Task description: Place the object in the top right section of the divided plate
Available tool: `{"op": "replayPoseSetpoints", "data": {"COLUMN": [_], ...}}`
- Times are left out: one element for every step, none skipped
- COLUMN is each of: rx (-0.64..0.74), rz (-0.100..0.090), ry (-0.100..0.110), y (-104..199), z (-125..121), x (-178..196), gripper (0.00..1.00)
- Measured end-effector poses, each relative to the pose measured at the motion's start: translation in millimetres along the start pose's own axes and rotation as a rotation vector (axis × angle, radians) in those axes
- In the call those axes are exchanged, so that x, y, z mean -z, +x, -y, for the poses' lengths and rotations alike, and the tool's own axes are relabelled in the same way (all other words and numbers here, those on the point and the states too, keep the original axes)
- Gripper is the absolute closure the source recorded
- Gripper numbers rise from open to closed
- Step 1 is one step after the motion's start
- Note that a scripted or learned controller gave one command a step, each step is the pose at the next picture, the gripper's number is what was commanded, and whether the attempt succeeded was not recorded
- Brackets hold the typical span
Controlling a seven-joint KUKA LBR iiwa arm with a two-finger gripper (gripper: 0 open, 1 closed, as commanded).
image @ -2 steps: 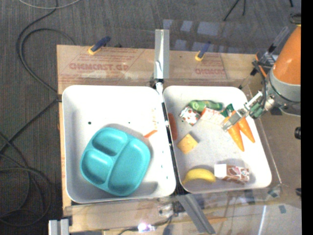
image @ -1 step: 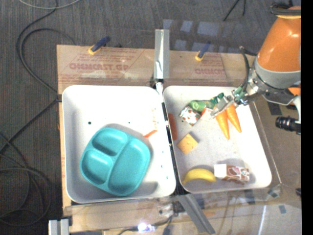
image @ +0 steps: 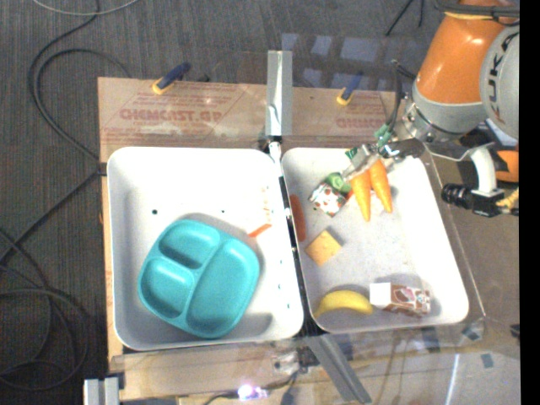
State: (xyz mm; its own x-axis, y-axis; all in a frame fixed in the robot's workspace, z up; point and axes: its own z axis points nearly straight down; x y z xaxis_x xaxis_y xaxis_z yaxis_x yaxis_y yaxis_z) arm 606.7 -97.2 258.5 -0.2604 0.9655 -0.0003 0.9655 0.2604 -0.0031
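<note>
A teal divided plate (image: 200,278) with three sections lies in the left bin (image: 135,184), toward its front, with nothing on it. My gripper (image: 369,153) hangs over the back of the right bin (image: 426,243), right at the green tops of a bunch of orange carrots (image: 371,191). The carrots lie on the bin floor, pointing toward the front. A small red and white carton (image: 326,199) sits just to their left. The gripper's tip is small and partly merged with the carrot greens.
The right bin also holds a yellow cheese cube (image: 324,247), a banana (image: 344,302) and a brown wrapped bar (image: 407,299) near the front. A red strip (image: 297,218) leans on its left wall. A small orange sliver (image: 260,229) lies in the left bin.
</note>
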Motion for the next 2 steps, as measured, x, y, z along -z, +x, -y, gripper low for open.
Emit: {"op": "replayPoseSetpoints", "data": {"rx": [0.245,0.2], "rz": [0.002,-0.001], "ry": [-0.002,0.001], "y": [69.0,168.1], "z": [-58.6,-51.4], "x": [46.2,6.2], "gripper": [1.0,1.0]}}
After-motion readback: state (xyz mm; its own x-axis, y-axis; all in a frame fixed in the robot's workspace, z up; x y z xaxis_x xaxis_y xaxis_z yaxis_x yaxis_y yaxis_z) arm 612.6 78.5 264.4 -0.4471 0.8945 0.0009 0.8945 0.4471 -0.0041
